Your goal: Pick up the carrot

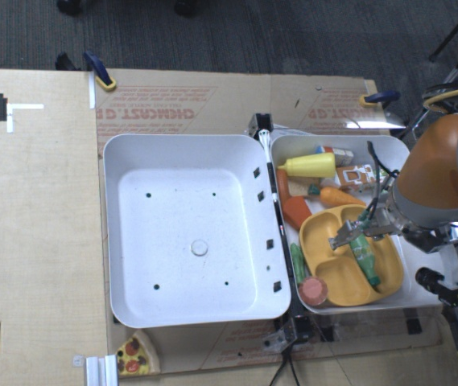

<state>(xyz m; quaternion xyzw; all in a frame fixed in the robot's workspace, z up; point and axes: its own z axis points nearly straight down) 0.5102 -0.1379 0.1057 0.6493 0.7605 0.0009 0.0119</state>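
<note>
The arm [442, 167] reaches in from the right over the right-hand bin [398, 147], its orange band sitting above the grey wrist, and the jaws [349, 236] hang low over the yellow divided plate [333, 284]. Whether they are spread or pressed together cannot be told from this slanted view (the metal tips blur into the clutter beneath them), and nothing can be seen pinched between them. The carrot [341, 195] lies just up and slightly left of the jaws, an orange piece resting near the plate's far rim, apart from the tips. Farther up from the jaws is a yellow cone-shaped item [309, 165], and beside it, toward the bin's far wall, a small printed packet [361, 175]. To the left of the jaws an orange-red piece [295, 211] lies along the bin's inner wall. Just below and right of the jaws a green object [367, 264] lies on the plate, close to the tips; contact cannot be judged. Down and left of the jaws a pink round item [314, 290] sits at the plate's near corner, with a green strip [297, 264] alongside it. Well to the left of the jaws is the left-hand bin [132, 240], and near its front corner a pizza-slice toy [134, 356] lies on the worktop [27, 240].
</note>
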